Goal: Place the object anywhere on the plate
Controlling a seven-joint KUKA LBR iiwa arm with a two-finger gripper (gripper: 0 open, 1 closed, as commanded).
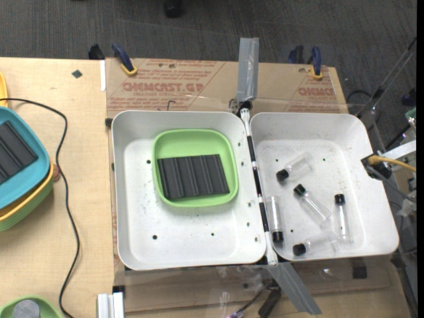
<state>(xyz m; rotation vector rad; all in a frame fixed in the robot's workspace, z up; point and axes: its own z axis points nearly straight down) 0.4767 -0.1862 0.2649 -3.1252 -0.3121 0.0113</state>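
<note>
A green square plate sits in the back half of the left bin. A dark grey ribbed slab lies flat on the plate, covering most of its middle. Several clear vials with black caps lie scattered in the right bin: one near the middle back, one in the centre, one to the right, one along the left wall and one at the front.
A stack of teal and yellow-green dishes stands on the wooden bench at far left, with a black cable running past it. Cardboard held by clamps lies behind the bins. A yellow and white fitting juts in at the right bin's edge.
</note>
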